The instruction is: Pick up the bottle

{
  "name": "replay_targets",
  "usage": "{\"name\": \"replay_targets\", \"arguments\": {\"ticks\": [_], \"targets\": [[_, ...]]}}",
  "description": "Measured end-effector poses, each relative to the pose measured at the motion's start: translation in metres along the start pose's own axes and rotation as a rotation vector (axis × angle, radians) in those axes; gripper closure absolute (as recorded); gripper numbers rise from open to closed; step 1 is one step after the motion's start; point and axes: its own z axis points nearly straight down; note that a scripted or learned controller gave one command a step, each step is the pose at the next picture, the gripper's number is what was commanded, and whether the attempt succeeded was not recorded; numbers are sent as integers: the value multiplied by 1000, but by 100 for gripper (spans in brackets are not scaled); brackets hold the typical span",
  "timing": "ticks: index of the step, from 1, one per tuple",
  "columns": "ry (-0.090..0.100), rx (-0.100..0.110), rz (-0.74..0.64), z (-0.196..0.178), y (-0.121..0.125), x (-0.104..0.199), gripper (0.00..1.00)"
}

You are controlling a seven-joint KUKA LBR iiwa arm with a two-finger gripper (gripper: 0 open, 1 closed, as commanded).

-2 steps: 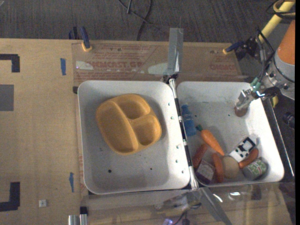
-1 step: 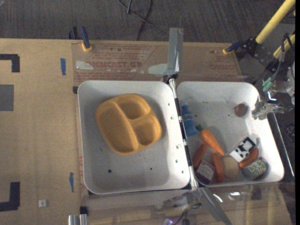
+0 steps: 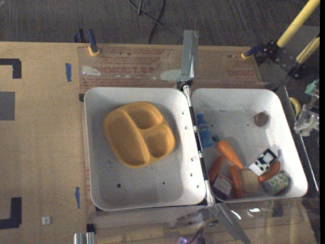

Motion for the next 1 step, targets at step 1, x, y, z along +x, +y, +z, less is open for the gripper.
{"name": "replay_targets", "arguments": {"ticks": [1], "targets": [[1, 3, -96, -7, -13, -26, 100]]}}
